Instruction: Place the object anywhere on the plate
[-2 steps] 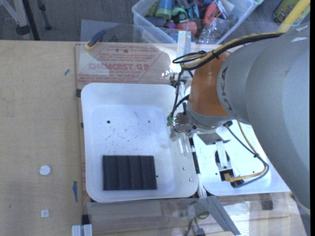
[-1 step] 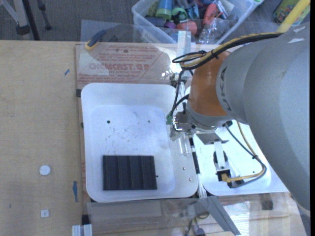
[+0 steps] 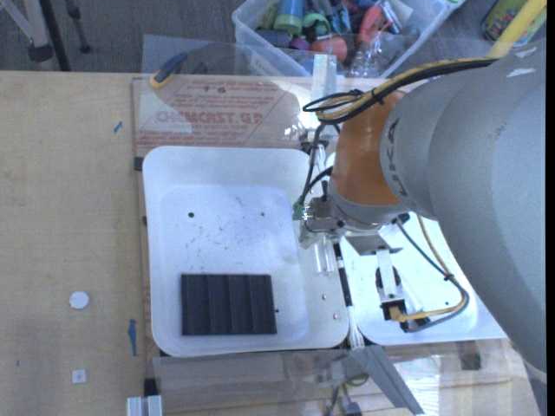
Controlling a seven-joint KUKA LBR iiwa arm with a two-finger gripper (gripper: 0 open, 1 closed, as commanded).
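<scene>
A black ridged rectangular plate (image 3: 228, 303) lies flat in the front part of the left white bin (image 3: 165, 172). My gripper (image 3: 323, 254) hangs below the orange wrist band, over the seam between the two bins. It is to the right of the plate and slightly farther back. The big grey arm covers most of the right bin (image 3: 438, 323), hiding what lies in it. I make out nothing held at the gripper.
Dark specks dot the floor of the left bin. Behind the bins lie a clear sheet with red lettering (image 3: 217, 111) and a clear tub of colourful toys (image 3: 347, 11). The wooden bench (image 3: 61, 189) stretches left, with a small white disc (image 3: 79, 300) on it.
</scene>
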